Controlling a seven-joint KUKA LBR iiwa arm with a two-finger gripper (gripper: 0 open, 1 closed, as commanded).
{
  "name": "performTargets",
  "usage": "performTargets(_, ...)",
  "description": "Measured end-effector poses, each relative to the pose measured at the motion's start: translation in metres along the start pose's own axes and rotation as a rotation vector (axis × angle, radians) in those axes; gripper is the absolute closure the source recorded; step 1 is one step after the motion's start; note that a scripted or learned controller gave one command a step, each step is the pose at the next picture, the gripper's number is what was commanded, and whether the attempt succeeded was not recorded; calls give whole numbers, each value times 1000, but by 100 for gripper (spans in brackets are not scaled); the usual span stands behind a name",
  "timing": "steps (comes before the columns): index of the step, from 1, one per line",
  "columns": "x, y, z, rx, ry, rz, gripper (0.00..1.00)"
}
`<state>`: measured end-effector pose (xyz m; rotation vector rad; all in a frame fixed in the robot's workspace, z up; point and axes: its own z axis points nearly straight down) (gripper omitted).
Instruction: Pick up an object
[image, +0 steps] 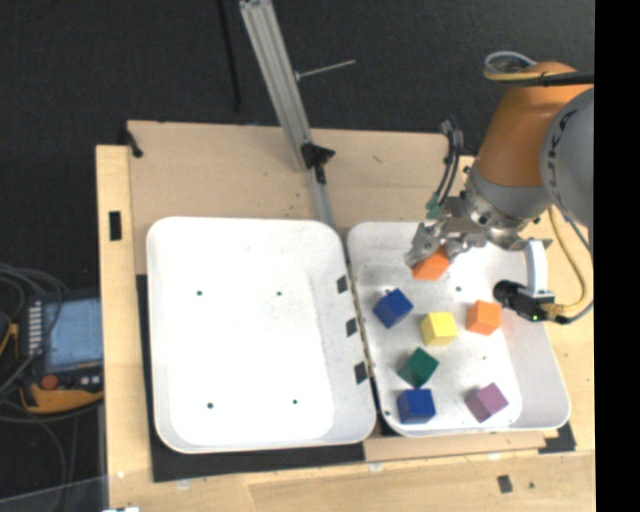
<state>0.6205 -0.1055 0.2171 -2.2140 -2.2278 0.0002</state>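
While I watch from the overhead camera, the hand (437, 250) sits over the upper left part of the right bin (535, 400), and its fingers are clamped on an orange block (431, 266) that shows just below them. I see that block tilted, with its lower corner pointing down toward the bin floor; I cannot tell whether it touches the floor.

Six more blocks lie in the right bin: a blue cube (393, 307) near the left wall, a yellow cube (438, 327) just right of it, a second orange cube (483, 317) further right, a green cube (418, 367) below the yellow one, another blue cube (416, 404) by the lower edge, and a purple cube (486, 401) toward the lower right corner. They stand apart from one another.

Beside it, the left bin (160, 330) shows a bare white floor with a few dark specks. Both bins rest side by side on the surface (215, 165), their inner walls nearly touching.
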Motion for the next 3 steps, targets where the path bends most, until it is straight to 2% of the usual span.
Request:
performTargets(1, 53, -1, -14, -3, 1, -2, 100)
performTargets(2, 111, 9, -9, -1, 0, -1, 100)
performTargets(3, 167, 0, -18, -2, 2, -3, 100)
